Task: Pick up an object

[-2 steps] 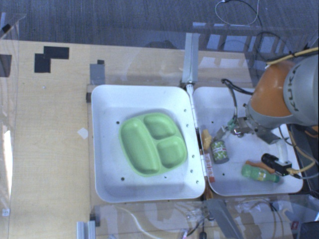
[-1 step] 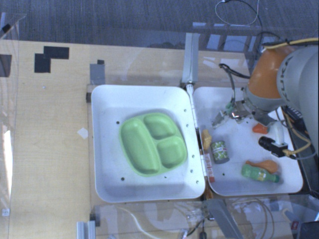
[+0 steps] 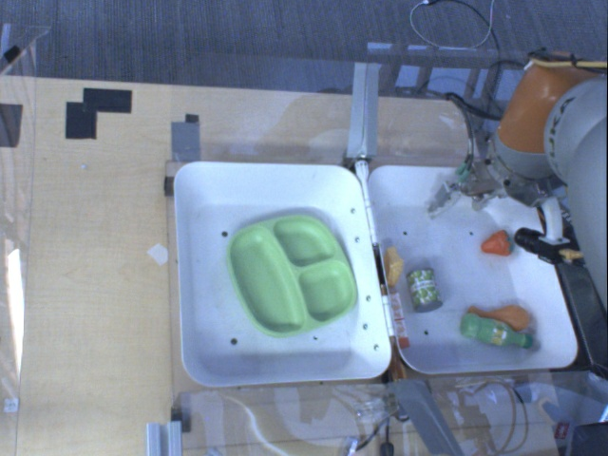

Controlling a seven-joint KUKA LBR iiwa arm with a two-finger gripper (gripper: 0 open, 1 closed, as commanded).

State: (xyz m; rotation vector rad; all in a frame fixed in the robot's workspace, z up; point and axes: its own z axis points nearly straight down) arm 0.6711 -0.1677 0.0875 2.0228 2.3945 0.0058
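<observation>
Camera view looks down on two white bins, and we find our gripper (image 3: 445, 198) at about one o'clock, hovering over the far end of the right bin (image 3: 446, 350). Whether the pincer is released or clenched we cannot tell at this size; nothing is visibly between its tips.

The candidates to pick lie toward four o'clock in that bin. A green can (image 3: 424, 289) sits near the dividing wall, just beside a yellow packet (image 3: 392, 264) pressed against that wall. A red-orange piece (image 3: 496, 244) lies nearest the gripper. A green bottle (image 3: 494, 332) rests on its side, touching an orange item (image 3: 505, 315) behind it.

The left bin (image 3: 209, 350) holds a green divided tray (image 3: 292, 274), well apart from the arm.

We judge the red-orange piece the easiest target, since it lies free of neighbours and walls.
</observation>
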